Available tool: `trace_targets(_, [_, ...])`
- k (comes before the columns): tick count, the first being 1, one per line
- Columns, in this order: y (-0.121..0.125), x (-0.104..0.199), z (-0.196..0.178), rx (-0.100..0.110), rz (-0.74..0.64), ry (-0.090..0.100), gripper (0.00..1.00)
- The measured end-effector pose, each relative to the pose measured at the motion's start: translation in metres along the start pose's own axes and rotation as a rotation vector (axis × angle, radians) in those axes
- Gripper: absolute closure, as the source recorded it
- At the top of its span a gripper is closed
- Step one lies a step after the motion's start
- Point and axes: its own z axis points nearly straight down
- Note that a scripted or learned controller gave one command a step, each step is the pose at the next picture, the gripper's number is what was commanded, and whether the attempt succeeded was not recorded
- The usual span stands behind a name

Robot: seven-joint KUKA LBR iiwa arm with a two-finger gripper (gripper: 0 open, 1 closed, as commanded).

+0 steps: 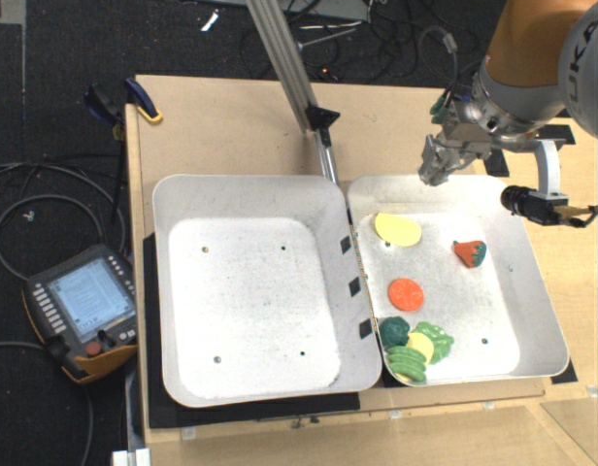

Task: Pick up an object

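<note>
Several toys lie in the right bin (pixel 532 289); nearest the gripper (pixel 434 173), hovering over the bin's far edge, is a yellow disc (pixel 397 229), lying just toward the camera. Whether its fingers are apart cannot be told.

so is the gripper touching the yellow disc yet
Apart. The camera view shows the gripper hanging over the right bin's far rim, with bare white floor between it and the yellow disc.
</note>
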Motion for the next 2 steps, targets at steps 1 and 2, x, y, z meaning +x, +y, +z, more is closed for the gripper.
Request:
trace_targets(1, [-0.005, 0.043, 0.02, 0.001, 0.002, -0.001, 1.0])
trace_targets(2, [-0.018, 0.097, 0.025, 0.002, 0.0, 0.0, 1.0])
